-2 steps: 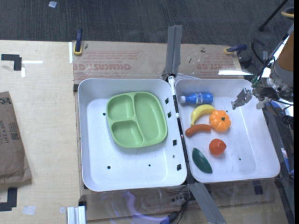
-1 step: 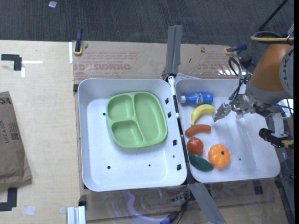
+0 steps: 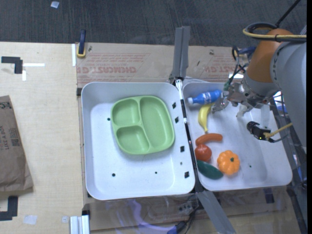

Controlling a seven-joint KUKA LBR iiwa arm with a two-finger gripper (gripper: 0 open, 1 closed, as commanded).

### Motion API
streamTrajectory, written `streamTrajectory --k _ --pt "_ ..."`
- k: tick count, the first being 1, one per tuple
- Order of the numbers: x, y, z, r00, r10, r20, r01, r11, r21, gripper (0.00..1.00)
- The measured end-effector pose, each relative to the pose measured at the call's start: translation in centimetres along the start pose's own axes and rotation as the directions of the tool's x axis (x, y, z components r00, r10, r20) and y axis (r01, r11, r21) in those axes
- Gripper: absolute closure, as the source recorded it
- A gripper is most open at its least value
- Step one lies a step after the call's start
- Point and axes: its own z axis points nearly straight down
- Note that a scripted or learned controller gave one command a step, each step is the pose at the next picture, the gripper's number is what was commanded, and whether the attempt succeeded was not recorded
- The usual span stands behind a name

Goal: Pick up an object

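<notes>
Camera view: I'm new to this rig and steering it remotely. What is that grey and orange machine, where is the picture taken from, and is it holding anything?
One camera looks down at a slant on two shallow white bins. The grey machine with the orange band is a robot arm reaching in from the right. Its gripper hangs open over the right bin, with nothing between its fingers. That bin holds a blue bottle, banana, sausage, tomato, dark green vegetable and small orange pumpkin. The left bin holds a green divided plate.

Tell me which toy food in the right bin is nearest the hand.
The banana: it lies beside the hand, while sausage, tomato and pumpkin sit lower.
</notes>
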Motion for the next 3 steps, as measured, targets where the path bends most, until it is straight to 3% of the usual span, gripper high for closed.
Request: streamTrajectory --k 1,2,3 --pt "4.5 0.6 0.3 1.0 -0.007 0.008 0.007 1.0 0.027 0.0" --pt "4.5 0.6 0.3 1.0 -0.007 0.009 0.007 1.0 0.026 0.0" --pt "0.0 -6.4 0.1 0.999 0.047 0.0 -0.047 0.999 0.002 0.0"
